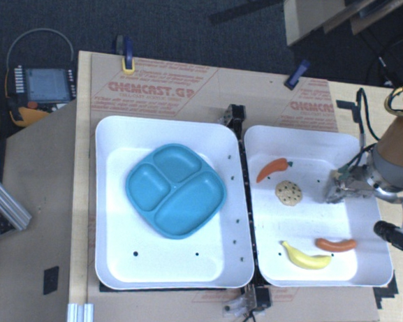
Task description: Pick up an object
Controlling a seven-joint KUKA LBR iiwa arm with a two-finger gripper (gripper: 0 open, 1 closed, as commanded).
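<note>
Left bin (106,204): white, shallow, at left-centre of the frame on the worktop (83,146).
Divided plate (176,189): blue, three compartments, lay flat in the middle of the left bin.
Right bin (315,142): white, just beside the left bin; held the four small candidates for picking.
Carrot (272,168): orange, tilted, upper left of the right bin.
Cookie (288,193): round, speckled, just below the carrot, apart from it.
Banana (306,256): yellow, lower middle of the right bin.
Sausage (335,244): reddish-orange, just above and right of the banana, close to it.
Gripper (338,188): low over the bin's upper right floor, right of the cookie, nothing between the jaws; whether they stood open or closed could not be told.
Arm pose: reached in from the right edge of the frame, wrist bent leftward and down, orange band above the wrist.
Risk: jaws stood over bare floor, so a close there would likely catch nothing.
Risk: banana and sausage lay close, so a grasp on one might nudge the other.
</note>
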